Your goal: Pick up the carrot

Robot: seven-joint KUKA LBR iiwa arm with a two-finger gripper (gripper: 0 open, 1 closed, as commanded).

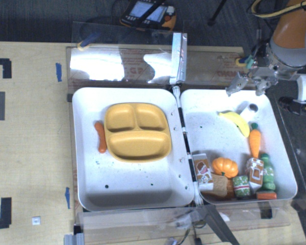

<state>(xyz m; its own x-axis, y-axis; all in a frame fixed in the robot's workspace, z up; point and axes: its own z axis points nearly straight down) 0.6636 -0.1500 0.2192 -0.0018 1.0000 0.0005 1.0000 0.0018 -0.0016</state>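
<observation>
While nothing is grasped yet, this reads as the approach step, judging by how things lie. Pale wooden surface (30,152) carries two shallow white plastic bins side by side. Left bin (86,182) holds a yellow three-compartment plastic tray (137,131), with a small orange-red sausage-shaped toy (100,137) just beside the tray's left edge. Right bin (194,106) holds the clutter: a yellow toy banana (236,121) toward the far middle, a small orange toy pumpkin (225,166), and a cluster of little printed food boxes and cans (245,180) along the near wall. Grey arm with orange band (290,29) sits at the far right, above the right bin's far corner. Its metal pincer (247,83) hangs over the far rim of the right bin; can't tell whether it's open or closed, too small and blurred. Orange toy carrot with a green top (254,142) lies in the right bin toward its right wall, just near-right of the banana, green end pointing far, apart from the pincer. Next move likely calls for travelling nearward over the carrot, lining up across its narrow body, then descending without nudging the banana or the packs.
</observation>
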